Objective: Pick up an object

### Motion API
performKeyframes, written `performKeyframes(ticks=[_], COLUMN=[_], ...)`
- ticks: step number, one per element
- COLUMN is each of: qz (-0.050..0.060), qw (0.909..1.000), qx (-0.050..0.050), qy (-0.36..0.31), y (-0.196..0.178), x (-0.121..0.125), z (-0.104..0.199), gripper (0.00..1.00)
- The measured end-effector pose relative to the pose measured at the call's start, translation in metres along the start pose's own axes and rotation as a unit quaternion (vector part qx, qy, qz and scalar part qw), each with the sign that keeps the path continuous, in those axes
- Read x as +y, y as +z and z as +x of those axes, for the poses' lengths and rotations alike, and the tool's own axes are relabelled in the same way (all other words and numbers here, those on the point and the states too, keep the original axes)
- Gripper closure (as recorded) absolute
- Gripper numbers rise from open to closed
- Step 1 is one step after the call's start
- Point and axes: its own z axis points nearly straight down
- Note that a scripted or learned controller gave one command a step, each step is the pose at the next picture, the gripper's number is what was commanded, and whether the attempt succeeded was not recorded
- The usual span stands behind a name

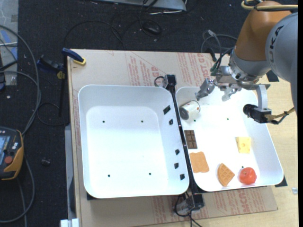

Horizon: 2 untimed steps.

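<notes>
Gripper (216,91) sits over the far end of the right bin (265,126), fingers spread apart, nothing between them. White cup (190,110) lies on its side just beside the left finger (205,89), near the bin's far left corner; contact cannot be confirmed. Brown chocolate bar (190,138) lies against the left wall. Orange cracker (199,162), waffle (225,174) and tomato (247,175) lie along the near end. Yellow cheese (244,144) lies toward the right side. Left bin (90,126) adjoins it.
</notes>
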Motion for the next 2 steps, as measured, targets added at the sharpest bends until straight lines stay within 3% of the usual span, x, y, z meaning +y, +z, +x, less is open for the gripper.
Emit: performKeyframes(ticks=[1, 2], qz=[0.0, 0.005], qw=[1.0, 1.0], qx=[0.0, 0.0], qy=[0.001, 0.003], y=[-0.008, 0.127], x=[-0.075, -0.107], z=[-0.02, -0.07], gripper=[0.0, 0.0])
